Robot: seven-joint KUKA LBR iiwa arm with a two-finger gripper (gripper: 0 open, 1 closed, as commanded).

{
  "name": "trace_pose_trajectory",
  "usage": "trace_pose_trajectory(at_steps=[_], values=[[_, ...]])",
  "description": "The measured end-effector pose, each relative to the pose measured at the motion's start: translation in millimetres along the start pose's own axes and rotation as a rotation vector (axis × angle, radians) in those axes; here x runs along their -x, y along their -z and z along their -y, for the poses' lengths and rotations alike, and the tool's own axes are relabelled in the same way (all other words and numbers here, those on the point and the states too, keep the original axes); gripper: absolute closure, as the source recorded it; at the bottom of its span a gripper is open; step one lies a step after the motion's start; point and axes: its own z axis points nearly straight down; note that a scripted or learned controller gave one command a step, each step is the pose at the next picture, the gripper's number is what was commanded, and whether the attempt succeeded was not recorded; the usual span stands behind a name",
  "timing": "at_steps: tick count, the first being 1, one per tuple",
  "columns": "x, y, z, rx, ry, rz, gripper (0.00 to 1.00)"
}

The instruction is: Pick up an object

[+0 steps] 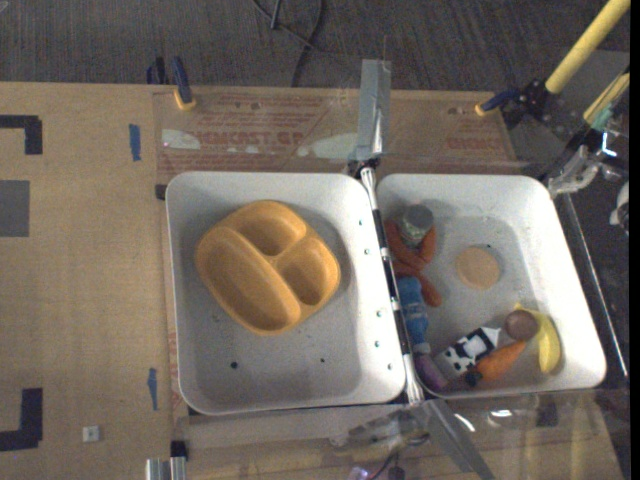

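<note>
Candidates for a pick crowd the right bin [565, 268], across the rim from the yellow divided plate [268, 265]: nearest, well right of the plate, an orange carrot [503, 358] touches a black-and-white toy [468, 351] and a banana [548, 344]. Farther back, the tan disc [479, 267] lies apart from its neighbours, likely the cleanest target for a straight-down approach. Whether the gripper is spread or closed cannot be told.
</note>
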Motion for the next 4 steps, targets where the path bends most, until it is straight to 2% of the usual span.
trace_pose_trajectory(at_steps=[1,2,3,4], values=[[-45,-207,35,0.000,-0.073,-0.002,0.00],[-51,-160,-67,0.000,-0.082,-0.001,0.00],[-54,-150,-67,0.000,-0.076,0.001,1.00],[-55,-150,-67,-0.001,-0.076,0.001,0.00]])
